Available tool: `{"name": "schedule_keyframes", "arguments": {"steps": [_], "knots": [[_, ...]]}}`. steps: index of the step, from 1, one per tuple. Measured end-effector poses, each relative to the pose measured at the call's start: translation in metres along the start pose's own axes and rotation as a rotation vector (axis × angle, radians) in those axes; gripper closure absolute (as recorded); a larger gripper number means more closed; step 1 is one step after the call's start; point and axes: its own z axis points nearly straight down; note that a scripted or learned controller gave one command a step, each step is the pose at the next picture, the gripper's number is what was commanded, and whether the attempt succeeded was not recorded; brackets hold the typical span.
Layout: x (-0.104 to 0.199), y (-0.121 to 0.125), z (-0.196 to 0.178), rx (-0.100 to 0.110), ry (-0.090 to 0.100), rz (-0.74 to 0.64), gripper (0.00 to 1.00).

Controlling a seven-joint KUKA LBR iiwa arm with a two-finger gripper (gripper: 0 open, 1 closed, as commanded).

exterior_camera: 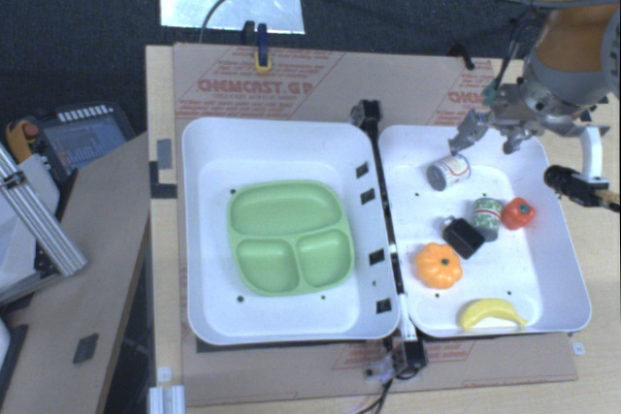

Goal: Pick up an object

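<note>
Pumpkin (439, 266) (round, ribbed, glossy orange)

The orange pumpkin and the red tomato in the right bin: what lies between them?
In the camera view, a black block lies between the pumpkin and the tomato, with a small green-and-white can beside the tomato.

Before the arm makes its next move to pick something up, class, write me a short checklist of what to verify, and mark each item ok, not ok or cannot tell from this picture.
1. Objects available in the right bin: ok; can, tomato, black block, pumpkin and banana lie there.
2. Hand above that bin: ok, over its upper edge.
3. Hand free of any object: ok, nothing between its fingers.
4. Nearest target: ok, the can lies just below the hand.
5. Can lying apart from the other objects: ok.
6. Green tray out of the way: ok, in the left bin.
</note>
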Motion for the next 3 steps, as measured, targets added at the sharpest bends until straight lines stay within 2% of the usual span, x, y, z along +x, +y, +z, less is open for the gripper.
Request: {"name": "schedule_keyframes", "arguments": {"steps": [1,2,3], "knots": [[0.0,0.002,-0.007,-0.011,-0.001,-0.002,0.0],[-0.003,0.009,0.037,-0.01,-0.002,0.0,0.0],[-0.011,0.005,0.095,-0.008,-0.002,0.001,0.0]]}}
